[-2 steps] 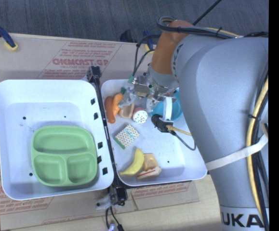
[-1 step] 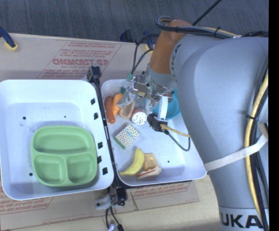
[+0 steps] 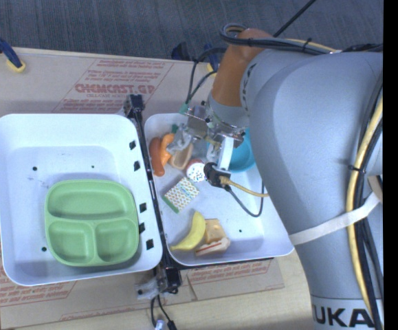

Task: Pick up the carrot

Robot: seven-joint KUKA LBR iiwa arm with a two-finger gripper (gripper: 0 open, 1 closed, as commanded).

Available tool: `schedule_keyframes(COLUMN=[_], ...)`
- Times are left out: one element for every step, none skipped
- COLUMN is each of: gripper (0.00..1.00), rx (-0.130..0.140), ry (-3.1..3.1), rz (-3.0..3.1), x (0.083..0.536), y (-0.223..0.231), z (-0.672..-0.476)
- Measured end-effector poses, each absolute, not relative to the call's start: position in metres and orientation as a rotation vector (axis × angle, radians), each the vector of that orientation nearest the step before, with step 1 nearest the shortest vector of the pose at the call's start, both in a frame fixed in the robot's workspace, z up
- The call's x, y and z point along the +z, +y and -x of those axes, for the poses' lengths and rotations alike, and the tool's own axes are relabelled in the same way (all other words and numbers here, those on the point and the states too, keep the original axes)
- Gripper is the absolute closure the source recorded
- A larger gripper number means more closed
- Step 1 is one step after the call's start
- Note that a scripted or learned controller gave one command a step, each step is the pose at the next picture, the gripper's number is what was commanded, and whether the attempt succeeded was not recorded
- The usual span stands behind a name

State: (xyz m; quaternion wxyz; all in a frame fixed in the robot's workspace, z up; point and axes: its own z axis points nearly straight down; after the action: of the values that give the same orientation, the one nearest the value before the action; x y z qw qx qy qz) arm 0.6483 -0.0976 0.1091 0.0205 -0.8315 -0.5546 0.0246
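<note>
Two bins sit on the tabletop, and the carrot point(image 3: 159, 154) lies at nine o'clock in the right bin point(image 3: 271, 243), just beside the end effector point(image 3: 188, 143), whose state I cannot tell; descend centred, gripping across its width.

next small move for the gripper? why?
Probably a short nudge toward the left wall of the right bin, then down: the gripper sits just beside the carrot, which lies against that wall, not yet gripped.
</note>
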Motion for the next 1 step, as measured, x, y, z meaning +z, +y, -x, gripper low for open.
schedule_keyframes(gripper=[0.0], rx=[-0.005], ry=[-1.628], rz=[2.688], x=[0.199], y=[-0.0332], z=[-0.6594])
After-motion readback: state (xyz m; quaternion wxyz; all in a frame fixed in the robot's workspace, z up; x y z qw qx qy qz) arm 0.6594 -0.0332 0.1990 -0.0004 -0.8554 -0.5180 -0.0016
